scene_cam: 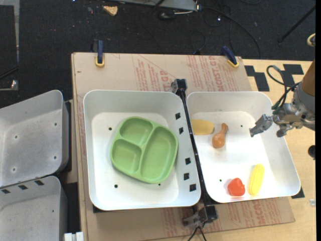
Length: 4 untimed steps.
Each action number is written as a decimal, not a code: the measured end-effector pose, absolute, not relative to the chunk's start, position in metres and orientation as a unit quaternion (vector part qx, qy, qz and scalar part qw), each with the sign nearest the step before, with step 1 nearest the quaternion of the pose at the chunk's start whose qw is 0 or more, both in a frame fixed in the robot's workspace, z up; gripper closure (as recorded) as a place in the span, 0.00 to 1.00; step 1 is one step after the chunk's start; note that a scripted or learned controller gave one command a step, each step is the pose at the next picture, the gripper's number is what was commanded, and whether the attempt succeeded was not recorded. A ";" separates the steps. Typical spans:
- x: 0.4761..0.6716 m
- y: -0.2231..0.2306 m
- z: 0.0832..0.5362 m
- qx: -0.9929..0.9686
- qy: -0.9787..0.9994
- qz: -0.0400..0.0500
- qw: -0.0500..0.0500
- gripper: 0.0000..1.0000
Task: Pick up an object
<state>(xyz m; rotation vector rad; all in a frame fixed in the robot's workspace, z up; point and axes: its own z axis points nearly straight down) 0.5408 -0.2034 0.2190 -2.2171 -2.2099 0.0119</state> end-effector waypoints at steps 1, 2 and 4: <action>0.544 -0.203 0.227 -0.707 -0.707 0.000 0.000 0.00; 0.554 -0.202 0.171 -0.707 -0.707 0.000 0.000 0.00; 0.547 -0.192 0.091 -0.707 -0.707 0.001 0.001 0.00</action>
